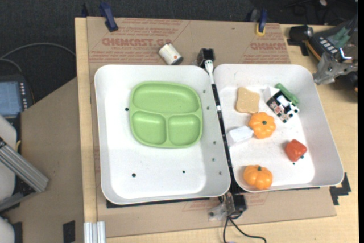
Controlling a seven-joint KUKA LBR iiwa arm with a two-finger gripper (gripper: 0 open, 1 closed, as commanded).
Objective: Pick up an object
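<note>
Objects to pick: we see them all lying in the right bin (327, 145), none of them lifted.
Toast slice (247, 100): we find it flat near the bin's upper left, apart from the rest.
Upper pumpkin (262, 124): we see this orange toy just below the toast, touching or nearly touching a pale white piece (240, 134) on its left.
Lower pumpkin (257, 177): we see a second orange one near the bin's front edge.
Red pepper (296, 150): we place it right of centre, between the two pumpkins in height and well apart from both.
Black-and-white item (281, 105): we note it at the upper right of the group, with a green strip (286, 93) just beside it; we cannot tell what it is.
Left bin (111, 139): we see a green divided plate (166, 114) lying in its upper half.
Gripper (335, 60): we see grey arm parts at the right edge, outside the right bin's upper corner and away from every object; we cannot tell whether it is parted or closed.
Desk (57, 139): we see a brown printed board under both bins, with a small white cylinder (169, 54) lying above the left bin.
</note>
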